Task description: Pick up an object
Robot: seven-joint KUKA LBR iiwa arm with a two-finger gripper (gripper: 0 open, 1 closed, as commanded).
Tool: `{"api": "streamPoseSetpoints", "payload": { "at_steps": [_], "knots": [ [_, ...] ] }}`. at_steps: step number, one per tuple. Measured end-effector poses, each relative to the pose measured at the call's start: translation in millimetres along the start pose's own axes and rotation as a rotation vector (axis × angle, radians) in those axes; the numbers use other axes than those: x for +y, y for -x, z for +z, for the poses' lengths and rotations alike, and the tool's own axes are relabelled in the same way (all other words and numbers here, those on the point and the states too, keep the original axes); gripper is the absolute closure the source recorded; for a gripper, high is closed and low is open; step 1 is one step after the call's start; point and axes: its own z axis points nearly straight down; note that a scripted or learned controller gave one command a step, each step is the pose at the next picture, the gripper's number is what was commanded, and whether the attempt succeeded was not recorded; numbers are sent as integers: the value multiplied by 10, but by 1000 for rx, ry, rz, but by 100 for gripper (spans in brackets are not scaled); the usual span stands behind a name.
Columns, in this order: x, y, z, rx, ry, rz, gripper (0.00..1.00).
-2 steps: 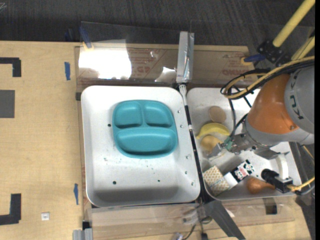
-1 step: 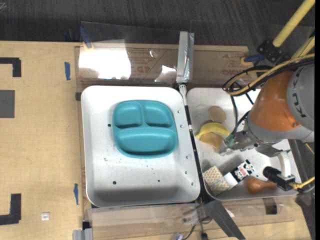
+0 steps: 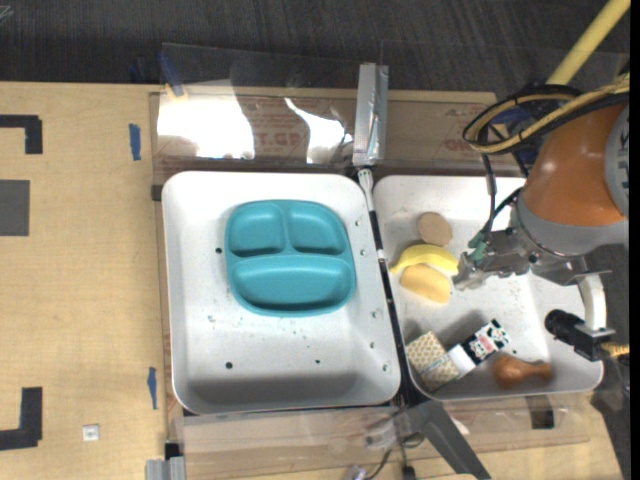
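Here, the arm's end effector (image 3: 470,268) hangs low in the right bin (image 3: 560,193) just beside the yellow object (image 3: 425,273), its grip state impossible to tell, with nothing visibly lifted and the pickup seemingly yet to be made.

Right bin (image 3: 560,383) crowded: yellow lump (image 3: 425,271), tan ball (image 3: 434,229), small box (image 3: 478,346) block the left and front; bare floor mid-back. Left bin's (image 3: 190,298) edges open around teal tray (image 3: 290,256).
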Motion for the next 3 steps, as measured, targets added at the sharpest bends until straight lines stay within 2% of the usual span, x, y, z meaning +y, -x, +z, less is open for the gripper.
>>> {"api": "streamPoseSetpoints", "payload": {
  "at_steps": [1, 2, 3],
  "knots": [
    [-16, 1, 29, 1, -6, 1, 0],
    [500, 242, 877, 0, -2, -63, 0],
    [792, 275, 964, 0, 8, -195, 0]
  ]
}}
